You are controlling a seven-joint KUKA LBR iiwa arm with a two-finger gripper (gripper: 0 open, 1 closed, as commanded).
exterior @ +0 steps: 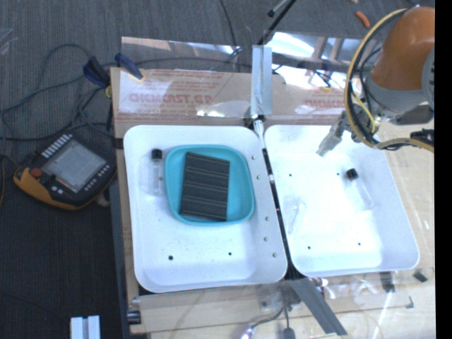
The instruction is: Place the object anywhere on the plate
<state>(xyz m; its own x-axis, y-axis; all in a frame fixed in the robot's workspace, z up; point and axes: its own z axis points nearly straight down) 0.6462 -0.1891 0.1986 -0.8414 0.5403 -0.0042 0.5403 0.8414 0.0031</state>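
A teal plate point(241, 202) lies in the left bin point(205, 267). On the plate rests a dark ribbed rectangular block point(205, 186), lying flat near its middle. A small clear vial with a black cap point(155, 168) lies in the left bin just off the plate's left rim. A second clear vial with a black cap point(357, 186) lies in the right bin point(339, 246), toward its upper right. My gripper point(330, 141) hangs over the upper part of the right bin, up and left of that vial and apart from it, with nothing visible in it.
The arm with its orange band point(406, 44) and looped cables enters from the upper right. A metal divider post point(261, 83) stands between the bins at the back, with a cardboard wall behind. A teach pendant point(67, 171) lies on the floor at left.
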